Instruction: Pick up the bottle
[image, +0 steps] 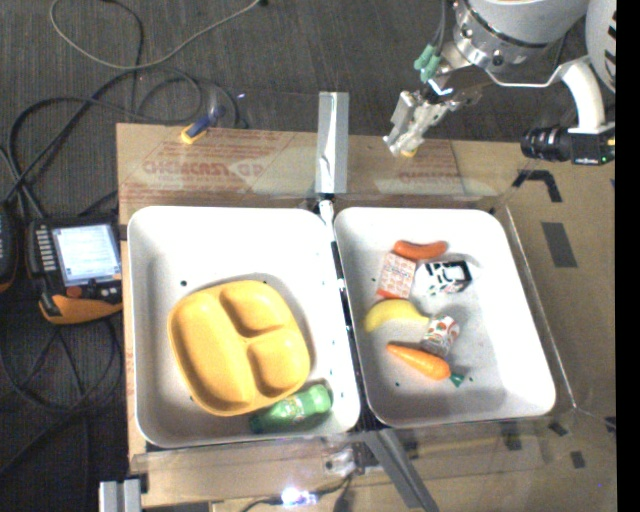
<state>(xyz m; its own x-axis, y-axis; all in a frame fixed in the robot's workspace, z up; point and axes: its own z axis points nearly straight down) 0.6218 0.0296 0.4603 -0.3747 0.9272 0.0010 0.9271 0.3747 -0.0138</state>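
Bottle (292, 408): green, glossy, cylindrical, lying sideways.

The arm (520, 20) above the gripper (407, 140) is cut off by the top edge. The bottle (292, 408), far below-left of the gripper, lies partly tucked under the yellow tray (240, 345); its label is too small to read.

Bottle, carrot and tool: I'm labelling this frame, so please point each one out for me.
Green bottle (292, 408): camera view, middle of its body, lying in the left bin below the yellow tray.
Carrot (420, 362): camera view, middle of its orange root, right bin.
Tool (405, 148): camera view, between its fingertips, above the bins.
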